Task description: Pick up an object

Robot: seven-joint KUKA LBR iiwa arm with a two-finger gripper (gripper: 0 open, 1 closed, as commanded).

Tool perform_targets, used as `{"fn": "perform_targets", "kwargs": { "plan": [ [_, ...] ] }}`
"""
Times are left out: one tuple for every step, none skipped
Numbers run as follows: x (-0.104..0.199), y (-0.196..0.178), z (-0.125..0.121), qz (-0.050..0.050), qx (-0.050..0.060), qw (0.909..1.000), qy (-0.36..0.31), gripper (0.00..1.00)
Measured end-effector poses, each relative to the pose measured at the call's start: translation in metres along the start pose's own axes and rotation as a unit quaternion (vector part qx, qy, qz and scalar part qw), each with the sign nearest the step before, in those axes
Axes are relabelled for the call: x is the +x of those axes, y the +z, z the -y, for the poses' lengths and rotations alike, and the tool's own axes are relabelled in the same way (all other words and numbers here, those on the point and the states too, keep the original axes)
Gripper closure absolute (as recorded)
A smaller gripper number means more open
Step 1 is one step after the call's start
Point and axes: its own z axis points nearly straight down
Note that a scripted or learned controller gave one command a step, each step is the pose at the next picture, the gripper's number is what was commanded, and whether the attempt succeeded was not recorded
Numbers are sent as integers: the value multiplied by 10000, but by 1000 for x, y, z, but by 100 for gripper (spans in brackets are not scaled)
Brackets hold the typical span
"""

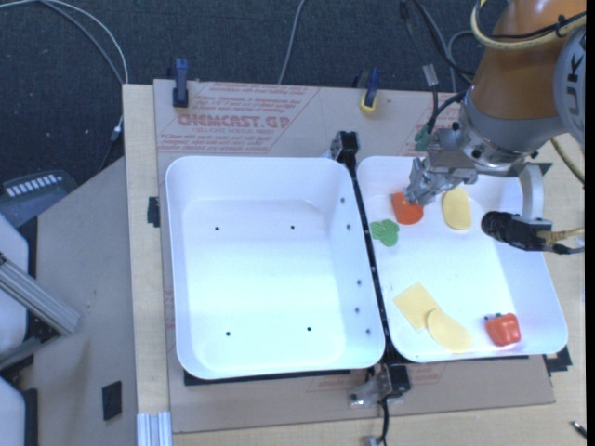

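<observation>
My gripper [418,193] hangs over the back of the right bin [530,286], directly above an orange-red round object [407,211] and touching or nearly touching its top. A small green object [385,232] lies just left of it by the divider. To the right of the gripper lies a pale yellow oval piece [456,209]. A yellow flat wedge [416,303] and a yellow round slice [449,331] lie near the bin's front. A red pepper-like object [503,329] rests at the front right.
The left bin [186,249] sits beside the right one, their walls meeting at a black clamp [346,144]. A black cable connector [513,229] hangs over the right bin's far right side. Blue and yellow clamps stand at the bench's back edge.
</observation>
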Motion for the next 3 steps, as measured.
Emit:
{"fn": "perform_targets", "kwargs": {
  "plan": [
    [40,-12,-17,1,-10,10000,-12,100],
    [56,-59,-30,4,-26,9996,-268,100],
    [94,-52,-77,3,1,10000,-9,100]
  ]
}}
